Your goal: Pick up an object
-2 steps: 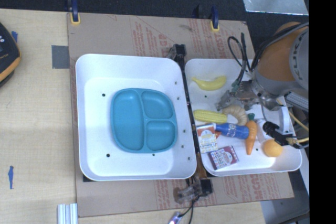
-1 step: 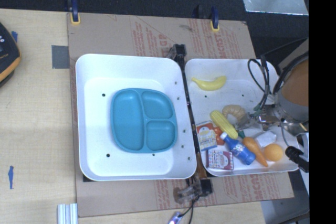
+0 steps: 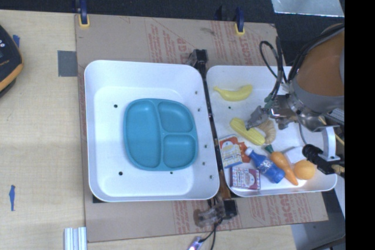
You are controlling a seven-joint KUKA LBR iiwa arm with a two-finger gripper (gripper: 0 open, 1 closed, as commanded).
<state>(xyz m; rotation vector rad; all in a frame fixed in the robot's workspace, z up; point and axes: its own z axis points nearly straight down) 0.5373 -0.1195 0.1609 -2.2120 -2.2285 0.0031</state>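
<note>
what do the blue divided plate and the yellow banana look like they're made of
Blue divided plate: probably molded plastic, with a smooth, even matte blue surface and rounded compartment ridges.

Yellow banana: looks like a plastic toy, uniformly bright yellow with a slight sheen and no spots; real fruit cannot be ruled out at this resolution.

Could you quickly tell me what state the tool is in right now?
Tool: cannot be told; it sits low in the right bin, just above the corn cob.

Left bin (image 3: 99, 126) open around blue divided plate (image 3: 160, 133), right bin (image 3: 234, 74) crowded toward near end, bare at far-left corner
</note>
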